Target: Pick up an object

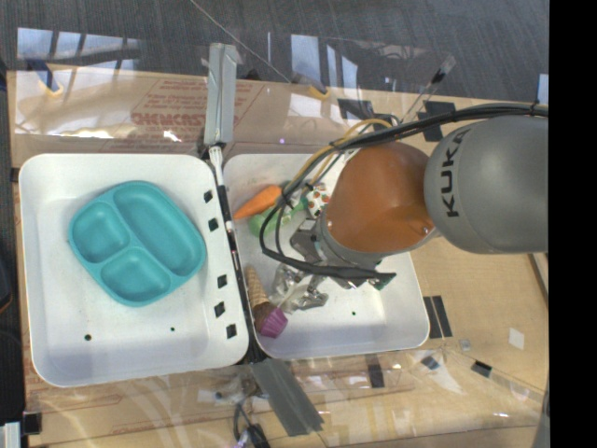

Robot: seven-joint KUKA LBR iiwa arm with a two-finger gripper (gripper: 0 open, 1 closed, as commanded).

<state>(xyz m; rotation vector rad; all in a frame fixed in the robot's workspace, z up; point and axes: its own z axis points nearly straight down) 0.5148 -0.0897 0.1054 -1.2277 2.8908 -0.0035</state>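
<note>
In the right bin (401,320) lie an orange carrot (257,201), a green piece (278,218) half hidden behind cables, and an ice-cream cone toy with a brown cone (256,288) and a purple scoop (271,321). My gripper (300,289) reaches down into this bin beneath the arm's orange band, just right of the cone and close above the bin floor. The metal fingers sit near the purple scoop, and I see nothing held between them. Part of the bin floor is hidden by the arm.
The left bin (56,343) holds a teal divided plate (136,241). A ridge with black clips (224,269) separates the two bins. Cables (280,231) loop from the wrist over the right bin's left side. Bare bench surrounds the bins.
</note>
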